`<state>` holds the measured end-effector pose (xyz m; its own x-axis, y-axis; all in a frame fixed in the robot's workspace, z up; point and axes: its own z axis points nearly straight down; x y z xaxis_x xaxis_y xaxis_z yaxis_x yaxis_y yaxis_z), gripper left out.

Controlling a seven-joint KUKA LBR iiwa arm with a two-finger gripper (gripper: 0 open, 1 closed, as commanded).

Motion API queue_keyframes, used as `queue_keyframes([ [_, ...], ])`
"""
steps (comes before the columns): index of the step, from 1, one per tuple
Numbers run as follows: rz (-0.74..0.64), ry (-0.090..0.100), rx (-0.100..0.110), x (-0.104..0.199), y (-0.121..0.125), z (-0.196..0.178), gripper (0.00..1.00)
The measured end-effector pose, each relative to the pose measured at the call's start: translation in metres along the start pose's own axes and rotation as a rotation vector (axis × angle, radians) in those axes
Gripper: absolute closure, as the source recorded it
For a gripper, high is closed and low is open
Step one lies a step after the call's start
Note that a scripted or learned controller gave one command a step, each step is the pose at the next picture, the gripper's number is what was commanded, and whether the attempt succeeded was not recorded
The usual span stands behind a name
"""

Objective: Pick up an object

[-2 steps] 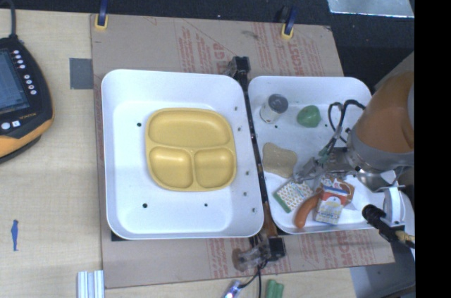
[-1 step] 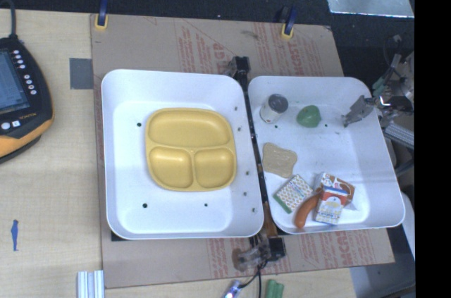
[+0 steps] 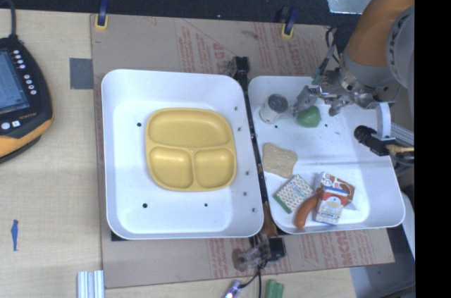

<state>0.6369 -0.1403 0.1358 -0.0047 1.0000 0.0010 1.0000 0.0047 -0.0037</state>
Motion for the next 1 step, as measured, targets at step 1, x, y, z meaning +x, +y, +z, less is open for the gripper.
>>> queue_keyframes([
  [1,0.001,-0.001,0.001,-0.0194,-0.1299,0.0242,0.00],
])
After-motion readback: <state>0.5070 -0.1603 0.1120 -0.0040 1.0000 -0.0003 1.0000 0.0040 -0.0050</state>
